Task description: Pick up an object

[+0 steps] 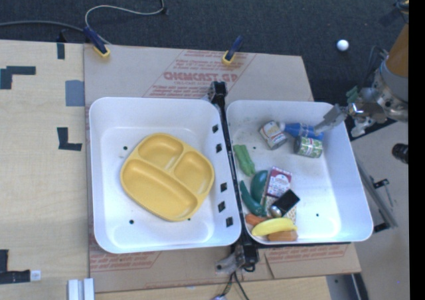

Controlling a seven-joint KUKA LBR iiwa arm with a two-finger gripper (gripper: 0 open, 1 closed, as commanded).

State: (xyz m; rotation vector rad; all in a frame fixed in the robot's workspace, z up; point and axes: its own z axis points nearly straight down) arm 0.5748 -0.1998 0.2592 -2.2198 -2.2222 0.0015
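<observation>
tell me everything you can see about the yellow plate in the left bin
The yellow plate is a rounded, glossy tray that looks like plastic, split by raised ridges into three compartments. It lies flat and right way up on the floor of the left bin, roughly central and turned at a slant to the walls. Nothing sits in it, and nothing but the bin touches it.

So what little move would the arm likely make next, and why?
Probably a short drop down and leftward over the small green-labelled can. The gripper sits at the right-hand white bin's far right edge, the can lies just below it, apart from the crowded pile near the yellow banana.
</observation>
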